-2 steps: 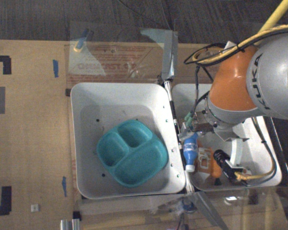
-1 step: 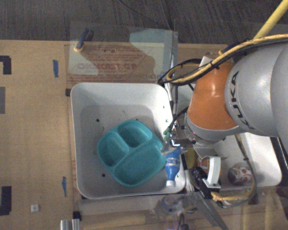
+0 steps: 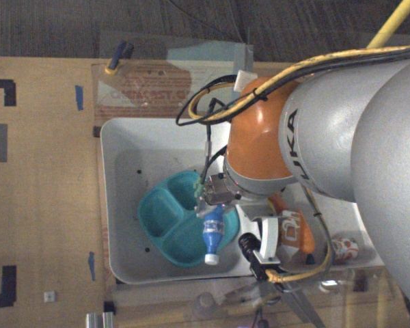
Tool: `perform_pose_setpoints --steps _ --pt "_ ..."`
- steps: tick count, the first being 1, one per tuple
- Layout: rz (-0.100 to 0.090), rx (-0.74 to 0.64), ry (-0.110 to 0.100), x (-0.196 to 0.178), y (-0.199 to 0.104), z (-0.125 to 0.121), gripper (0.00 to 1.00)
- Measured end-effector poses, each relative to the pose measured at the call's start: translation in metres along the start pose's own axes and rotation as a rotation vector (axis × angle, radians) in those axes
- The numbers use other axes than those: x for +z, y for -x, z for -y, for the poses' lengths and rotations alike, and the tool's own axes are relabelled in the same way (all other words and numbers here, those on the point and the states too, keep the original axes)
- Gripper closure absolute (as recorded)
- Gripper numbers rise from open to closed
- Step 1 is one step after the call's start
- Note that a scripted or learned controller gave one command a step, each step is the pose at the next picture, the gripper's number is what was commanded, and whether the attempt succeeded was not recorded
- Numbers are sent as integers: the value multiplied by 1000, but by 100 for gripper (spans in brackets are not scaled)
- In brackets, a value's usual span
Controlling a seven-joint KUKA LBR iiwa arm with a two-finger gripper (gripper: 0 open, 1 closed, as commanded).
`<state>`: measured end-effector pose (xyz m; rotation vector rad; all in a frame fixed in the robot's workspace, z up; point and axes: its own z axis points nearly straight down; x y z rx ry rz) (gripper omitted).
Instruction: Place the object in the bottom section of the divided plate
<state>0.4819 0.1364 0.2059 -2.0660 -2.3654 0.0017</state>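
A teal divided plate [image 3: 165, 219] lies in the left white bin [image 3: 123, 183], toward its lower right. A small blue bottle [image 3: 213, 232] with a white cap pointing down the frame lies over the plate's right edge, above the lower right section. My gripper [image 3: 214, 195] sits right at the bottle's upper end, under the orange wrist band [image 3: 260, 142]. The wrist hides where they meet, so I cannot tell whether the bottle is held or resting on the plate.
The grey arm covers most of the right bin. Beside it show an orange carrot-like object [image 3: 304, 236], a white and orange pack [image 3: 288, 225] and a small round can [image 3: 345, 248]. Cables loop above the wrist. The bin's left floor is bare.
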Motion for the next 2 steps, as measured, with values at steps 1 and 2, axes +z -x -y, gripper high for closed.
perform_pose_setpoints --steps 1,2 --pt "1 363 -1 20 27 -54 100" --pt "1 363 -1 19 27 -54 0"
